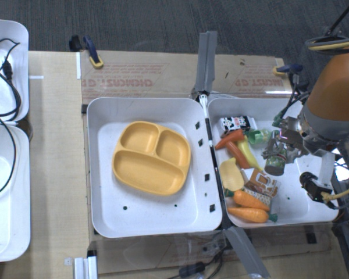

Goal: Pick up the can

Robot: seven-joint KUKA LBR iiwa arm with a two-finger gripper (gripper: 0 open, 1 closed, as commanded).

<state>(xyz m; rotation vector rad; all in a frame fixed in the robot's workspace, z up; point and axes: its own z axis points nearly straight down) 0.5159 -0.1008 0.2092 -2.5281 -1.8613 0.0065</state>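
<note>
Carrots, two of them, lie nearest the camera at the right bin's six o'clock, a small brown packet just above them. Toward the bin's centre a dark cylinder, possibly the can, hangs under the gripper, seemingly between its fingers, though the view is too cluttered to be sure; whether the jaws are clenched I cannot tell. At ten o'clock lie a black-and-white carton and a red-orange vegetable. The left bin holds a yellow divided plate at centre.
</note>
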